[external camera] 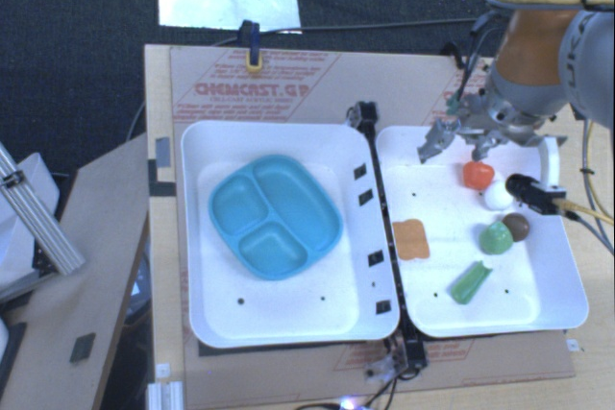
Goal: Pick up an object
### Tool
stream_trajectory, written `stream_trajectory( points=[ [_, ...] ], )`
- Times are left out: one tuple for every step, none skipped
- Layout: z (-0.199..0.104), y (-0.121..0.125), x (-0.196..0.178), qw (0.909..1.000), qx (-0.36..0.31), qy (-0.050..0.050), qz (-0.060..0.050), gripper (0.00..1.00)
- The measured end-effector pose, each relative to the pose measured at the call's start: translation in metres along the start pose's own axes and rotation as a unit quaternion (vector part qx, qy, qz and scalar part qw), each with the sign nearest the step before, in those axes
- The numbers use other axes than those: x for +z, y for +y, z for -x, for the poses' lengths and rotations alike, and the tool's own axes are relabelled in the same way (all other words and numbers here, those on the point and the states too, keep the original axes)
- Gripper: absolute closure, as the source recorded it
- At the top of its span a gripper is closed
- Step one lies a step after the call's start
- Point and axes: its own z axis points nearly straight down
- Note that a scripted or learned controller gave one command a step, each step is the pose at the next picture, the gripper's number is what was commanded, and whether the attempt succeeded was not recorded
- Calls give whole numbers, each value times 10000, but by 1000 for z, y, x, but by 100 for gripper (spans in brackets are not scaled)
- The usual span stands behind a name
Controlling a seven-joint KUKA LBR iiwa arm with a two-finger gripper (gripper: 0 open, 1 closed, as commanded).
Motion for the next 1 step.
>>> stream_trajectory(
  points=[
    [0,3,-7,10000,-9,-5,61,0]
  ],
)
